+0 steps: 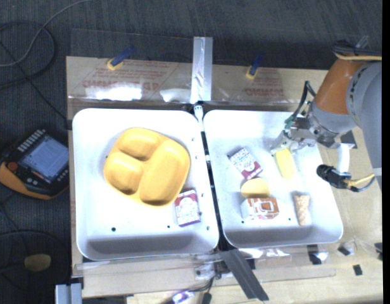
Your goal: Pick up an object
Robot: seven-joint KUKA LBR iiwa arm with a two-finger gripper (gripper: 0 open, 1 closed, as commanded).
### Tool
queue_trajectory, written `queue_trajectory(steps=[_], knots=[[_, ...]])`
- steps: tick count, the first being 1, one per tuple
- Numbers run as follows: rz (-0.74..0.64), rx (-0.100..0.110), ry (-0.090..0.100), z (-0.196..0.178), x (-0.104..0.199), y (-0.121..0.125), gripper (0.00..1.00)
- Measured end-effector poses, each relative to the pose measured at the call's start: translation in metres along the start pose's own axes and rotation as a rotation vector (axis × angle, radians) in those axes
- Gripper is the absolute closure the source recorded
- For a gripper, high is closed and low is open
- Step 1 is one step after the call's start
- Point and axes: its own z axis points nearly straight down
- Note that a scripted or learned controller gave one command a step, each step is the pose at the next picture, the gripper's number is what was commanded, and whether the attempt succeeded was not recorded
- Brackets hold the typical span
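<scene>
The arm is in from the right, orange band showing above the wrist, and the gripper (290, 139) sits low over the right bin (321, 230), near its back right part. Right beneath the tool lies a pale yellow block (284, 163), a slim rectangular bar, lying flat and angled slightly, its upper end tucked in just under the gripper. Whether the tool is wide or narrow, I cannot tell from this angle; the metal parts blur together, and nothing shows clearly between them. Around it in the same bin: a red-and-white packet (244, 161) to the left, a yellow wedge (255, 187) touching an orange-and-white carton (261, 208) toward the front, and a tan textured stick (302, 208) at the front right. Over in the left bin (94, 239), a big yellow lumpy shape (146, 165) dominates, with another small red-and-white packet (187, 208) just beside its front right edge.
</scene>
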Motion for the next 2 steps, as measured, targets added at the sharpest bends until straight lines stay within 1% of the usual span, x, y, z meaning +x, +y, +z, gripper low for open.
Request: queue_trajectory(steps=[1, 2], knots=[[-0.412, 0.011, 0.000, 0.003, 0.021, 0.011, 1.00], [-0.205, 0.000, -0.004, 0.009, 0.071, -0.003, 1.00]])
